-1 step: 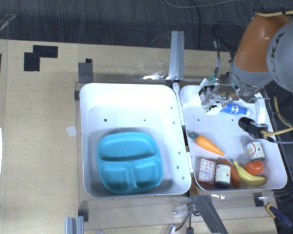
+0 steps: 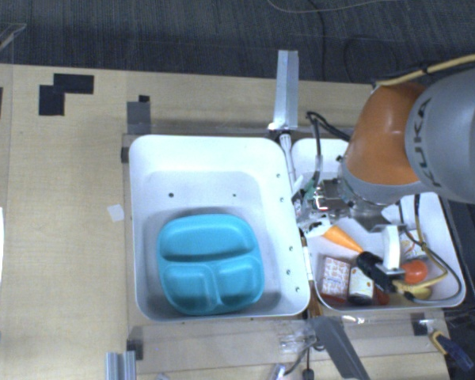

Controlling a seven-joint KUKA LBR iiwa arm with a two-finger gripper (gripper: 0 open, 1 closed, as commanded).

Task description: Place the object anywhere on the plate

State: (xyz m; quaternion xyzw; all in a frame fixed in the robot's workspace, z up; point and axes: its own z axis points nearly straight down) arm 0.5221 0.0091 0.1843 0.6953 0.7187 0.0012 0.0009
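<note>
The blue plate (image 2: 210, 263), a divided tray with three compartments, lies in the near part of the left bin (image 2: 190, 158), close to that bin's front wall. Right of the plate, across the rim where the two bins meet, the right bin (image 2: 451, 236) holds a cluster of small things along its near edge: a speckled white packet (image 2: 335, 275) closest to the plate, then a dark bottle-like item (image 2: 361, 287), and further right a round red-orange piece (image 2: 416, 271) beside something yellow (image 2: 416, 290). An orange wedge (image 2: 340, 238) lies just behind the packet, a little farther from the plate. Which of these is the object to be moved cannot be told; all of them lie off the plate.

Behind the wedge, right of and slightly beyond the plate, the gripper (image 2: 321, 203) hangs low over the right bin near the shared rim; whether it is wide or narrow cannot be told. The grey arm (image 2: 451, 133) with its orange band (image 2: 384, 145) rises above it. Beyond both bins, a metal post (image 2: 286, 89) stands on the counter (image 2: 55, 236).
</note>
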